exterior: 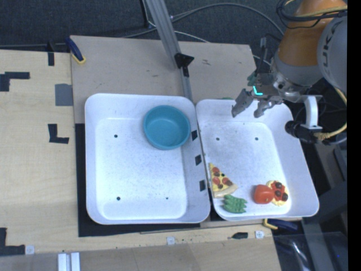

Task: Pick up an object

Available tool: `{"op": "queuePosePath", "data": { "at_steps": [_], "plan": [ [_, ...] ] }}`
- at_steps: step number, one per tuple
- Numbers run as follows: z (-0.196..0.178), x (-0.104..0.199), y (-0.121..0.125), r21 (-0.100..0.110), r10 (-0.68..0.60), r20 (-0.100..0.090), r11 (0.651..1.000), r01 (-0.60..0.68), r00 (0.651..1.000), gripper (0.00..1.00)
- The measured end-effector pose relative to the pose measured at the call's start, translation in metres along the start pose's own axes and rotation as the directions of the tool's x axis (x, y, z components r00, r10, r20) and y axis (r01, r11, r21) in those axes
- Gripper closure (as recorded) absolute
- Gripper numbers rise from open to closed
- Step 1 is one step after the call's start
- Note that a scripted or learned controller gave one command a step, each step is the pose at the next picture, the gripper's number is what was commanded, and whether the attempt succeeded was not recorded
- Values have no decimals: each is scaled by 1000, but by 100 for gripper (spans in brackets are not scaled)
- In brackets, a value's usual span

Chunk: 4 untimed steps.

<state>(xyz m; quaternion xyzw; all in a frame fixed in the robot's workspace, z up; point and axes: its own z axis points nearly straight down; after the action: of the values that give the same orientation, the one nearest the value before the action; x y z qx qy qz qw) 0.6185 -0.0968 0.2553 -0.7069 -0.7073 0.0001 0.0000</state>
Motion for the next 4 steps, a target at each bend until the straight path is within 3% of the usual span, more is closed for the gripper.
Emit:
{"op": "queuePosePath", "data": {
  "at_steps": [1,2,4],
  "plan": [
    [0,0,0,0,0,0,1000,0,1000,0],
    [63,-1,-3,6,0,0,1000,0,1000,0],
    [149,-3,-3,4,0,0,1000,0,1000,0]
  ]
}}
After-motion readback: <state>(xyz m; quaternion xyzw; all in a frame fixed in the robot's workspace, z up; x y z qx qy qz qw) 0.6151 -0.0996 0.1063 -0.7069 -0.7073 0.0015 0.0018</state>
